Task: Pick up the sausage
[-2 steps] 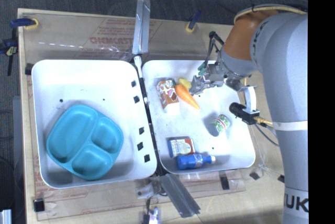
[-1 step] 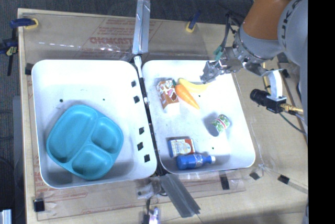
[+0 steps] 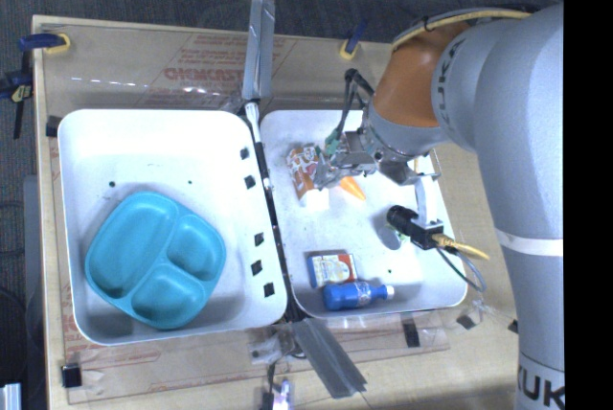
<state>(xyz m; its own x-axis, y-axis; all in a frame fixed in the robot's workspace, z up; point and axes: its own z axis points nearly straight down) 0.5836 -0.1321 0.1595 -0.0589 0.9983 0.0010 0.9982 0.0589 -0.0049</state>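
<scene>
The sausage (image 3: 304,165), a reddish-brown piece with pale patches, lies in the upper left part of the right bin (image 3: 421,288). My gripper (image 3: 335,167) hangs low over the bin just to the right of it, very close to or touching it. An orange carrot-like piece (image 3: 352,189) lies right under the gripper, and a small white piece (image 3: 316,199) sits just below the sausage. The arm's wrist covers the bin's upper right part.
A small box (image 3: 330,264) and a blue bottle (image 3: 354,294) lie near the right bin's front wall. A black part with a yellow cable (image 3: 414,228) sticks out of the wrist. The left bin (image 3: 77,149) holds a blue divided plate (image 3: 153,257).
</scene>
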